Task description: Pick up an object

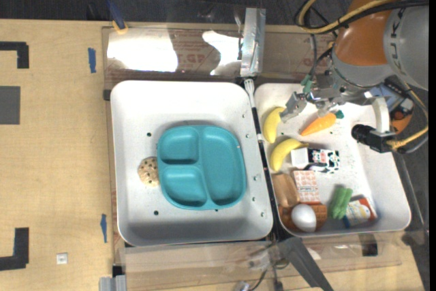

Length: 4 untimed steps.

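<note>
The arm's gripper (308, 97) hangs low over the back part of the right bin (400, 204), among the small items lying there, so the step in hand looks like the approach, or the descent, onto a chosen item. Nothing is seen pinched in it, and from this slanted overhead view it cannot be told whether the gripper is spread or pressed together, because the wrist and cabling crowd that spot. The nearest candidates are the orange carrot (319, 124), lying tilted just in front of the gripper, and the upper banana (272, 123), just beside it toward the wall between the bins. A second banana (285, 152) lies nearer the camera, close to a small cow-patterned box (321, 159), with a white egg (304, 217) and a green item (340, 202) at the near end. The left bin (129, 105) holds a teal divided plate (202, 167) with a cookie (148, 170) touching its left edge, well apart from the gripper. Judging from this, the pick is not yet made. The next move calls for settling squarely over one item, probably the carrot, closing across its narrow width, and lifting straight up without nudging the banana alongside.
</note>
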Tool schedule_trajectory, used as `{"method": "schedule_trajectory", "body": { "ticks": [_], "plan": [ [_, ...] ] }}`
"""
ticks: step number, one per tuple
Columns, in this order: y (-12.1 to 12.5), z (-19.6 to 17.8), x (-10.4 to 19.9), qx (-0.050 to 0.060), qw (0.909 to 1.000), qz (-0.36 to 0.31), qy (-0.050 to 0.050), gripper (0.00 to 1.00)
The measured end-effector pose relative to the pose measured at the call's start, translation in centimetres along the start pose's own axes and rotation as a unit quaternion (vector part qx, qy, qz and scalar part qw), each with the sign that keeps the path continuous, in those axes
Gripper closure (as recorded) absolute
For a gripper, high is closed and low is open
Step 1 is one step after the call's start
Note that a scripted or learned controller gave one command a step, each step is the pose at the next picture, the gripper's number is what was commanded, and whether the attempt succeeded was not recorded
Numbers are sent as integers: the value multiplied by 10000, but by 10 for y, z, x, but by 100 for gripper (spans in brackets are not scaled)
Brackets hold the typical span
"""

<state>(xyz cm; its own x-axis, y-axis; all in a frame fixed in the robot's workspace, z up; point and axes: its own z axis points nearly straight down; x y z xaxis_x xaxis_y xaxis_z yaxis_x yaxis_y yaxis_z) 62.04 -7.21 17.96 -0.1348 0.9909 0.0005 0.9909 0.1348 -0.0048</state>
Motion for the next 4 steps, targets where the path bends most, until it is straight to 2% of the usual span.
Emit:
{"method": "schedule_trajectory", "body": {
  "ticks": [1,2,3,4],
  "plan": [
    [33,22,-66,-32,10000,18,-7,0],
    [33,93,-110,-29,9996,-273,-3,0],
    [14,93,-108,-29,9989,-474,-5,0],
    [14,94,-108,-28,9989,-474,-4,0]
  ]
}}
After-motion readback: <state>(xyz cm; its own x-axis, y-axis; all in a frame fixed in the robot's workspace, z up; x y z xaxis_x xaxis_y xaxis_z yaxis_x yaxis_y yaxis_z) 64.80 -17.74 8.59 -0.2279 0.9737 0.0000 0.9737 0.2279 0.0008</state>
